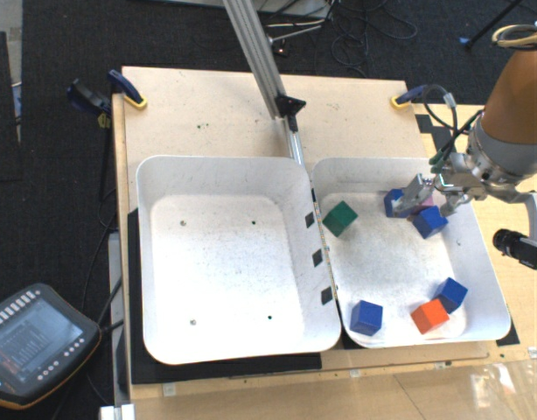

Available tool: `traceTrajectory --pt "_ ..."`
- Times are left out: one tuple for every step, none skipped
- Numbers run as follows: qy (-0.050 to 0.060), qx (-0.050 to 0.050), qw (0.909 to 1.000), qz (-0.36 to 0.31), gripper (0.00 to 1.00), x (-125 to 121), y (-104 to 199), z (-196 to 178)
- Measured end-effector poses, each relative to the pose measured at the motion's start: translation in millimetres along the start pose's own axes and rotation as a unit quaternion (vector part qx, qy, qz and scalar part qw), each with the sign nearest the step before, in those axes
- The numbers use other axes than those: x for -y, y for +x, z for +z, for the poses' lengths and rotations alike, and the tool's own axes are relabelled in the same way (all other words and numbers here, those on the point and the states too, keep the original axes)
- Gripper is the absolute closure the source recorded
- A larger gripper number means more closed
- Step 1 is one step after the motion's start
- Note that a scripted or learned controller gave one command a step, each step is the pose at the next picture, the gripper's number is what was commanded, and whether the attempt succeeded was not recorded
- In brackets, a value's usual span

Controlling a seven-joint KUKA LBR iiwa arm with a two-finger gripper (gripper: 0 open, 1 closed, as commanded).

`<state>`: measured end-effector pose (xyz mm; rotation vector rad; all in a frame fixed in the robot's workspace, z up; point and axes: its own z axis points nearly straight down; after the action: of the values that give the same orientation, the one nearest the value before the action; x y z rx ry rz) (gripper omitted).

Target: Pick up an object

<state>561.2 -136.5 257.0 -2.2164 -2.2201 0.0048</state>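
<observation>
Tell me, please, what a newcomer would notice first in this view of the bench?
The eye goes first to the bright blocks scattered in the right bin: a green block near its left wall, an orange block by the near rim, and several blue ones. Next comes the end effector, low over two blue blocks at the bin's far right. The left bin shows only dark specks.

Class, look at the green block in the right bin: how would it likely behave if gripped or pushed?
The green block looks like a rigid cube with flat faces, so it should sit still or slide, not roll. It appears small and probably light. It sits alone on the right bin floor, so a push would likely skid it.
</observation>
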Motion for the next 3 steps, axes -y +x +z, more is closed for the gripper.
traceTrajectory --pt "-0.003 0.001 1.0 0.001 0.0 -1 0 -3" --pt "0.0 0.0 1.0 0.001 0.0 -5 -1 42" --pt "0.0 0.0 1.0 0.001 0.0 -7 -1 85"
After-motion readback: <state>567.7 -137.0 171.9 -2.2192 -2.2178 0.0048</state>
